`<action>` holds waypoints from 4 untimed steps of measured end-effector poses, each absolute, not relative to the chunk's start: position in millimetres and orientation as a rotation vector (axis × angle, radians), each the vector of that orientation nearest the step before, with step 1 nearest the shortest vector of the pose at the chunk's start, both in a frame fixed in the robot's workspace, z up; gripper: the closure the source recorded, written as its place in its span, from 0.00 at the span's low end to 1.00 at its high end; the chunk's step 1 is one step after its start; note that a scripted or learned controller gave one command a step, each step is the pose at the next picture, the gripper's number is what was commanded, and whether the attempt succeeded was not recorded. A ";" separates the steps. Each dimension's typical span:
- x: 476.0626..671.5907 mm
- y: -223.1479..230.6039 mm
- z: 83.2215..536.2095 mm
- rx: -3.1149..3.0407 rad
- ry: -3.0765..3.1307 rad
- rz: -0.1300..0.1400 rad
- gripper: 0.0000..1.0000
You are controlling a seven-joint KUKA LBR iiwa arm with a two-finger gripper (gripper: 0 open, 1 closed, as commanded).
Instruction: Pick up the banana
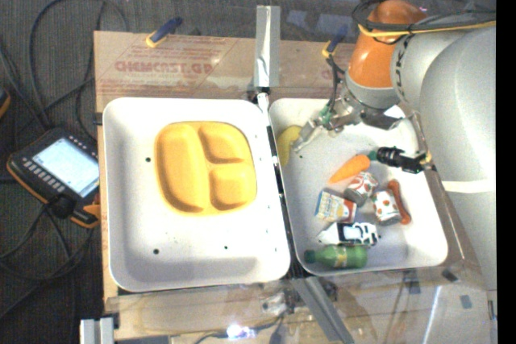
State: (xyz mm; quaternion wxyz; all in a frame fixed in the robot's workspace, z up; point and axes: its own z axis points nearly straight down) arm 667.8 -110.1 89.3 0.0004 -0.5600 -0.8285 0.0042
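The grey arm (459,125) comes in from the right and bends down over the right bin (419,254), its orange band (375,64) sitting above the bin's far edge. From the wrist the tool (310,134) slants down and to the left, toward the bin's far-left corner. Whether the tool is released or clenched cannot be told from this slanted overhead view; nothing is visibly caught in it.

The banana (287,142) lies in that far-left corner of the right bin, close against the left wall. What shows of it is a short yellow shape whose long axis runs roughly from the far side toward the near side of the bin, along the wall; which end is the stem cannot be made out. The tool's tip is just beside the banana's right side, and contact cannot be confirmed.

Further into the same bin lie a carrot (350,167), a small carton (334,207) and a green bottle (337,256) near the front wall. The left bin (129,254) on the table holds a yellow divided tray (206,165).
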 end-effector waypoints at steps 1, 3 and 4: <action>664.2 -121.5 91.2 -0.886 -3.002 0.033 0.00; 614.7 -101.2 97.0 -1.138 -2.930 0.001 0.00; 662.8 -110.7 90.5 -1.286 -2.858 -0.002 0.00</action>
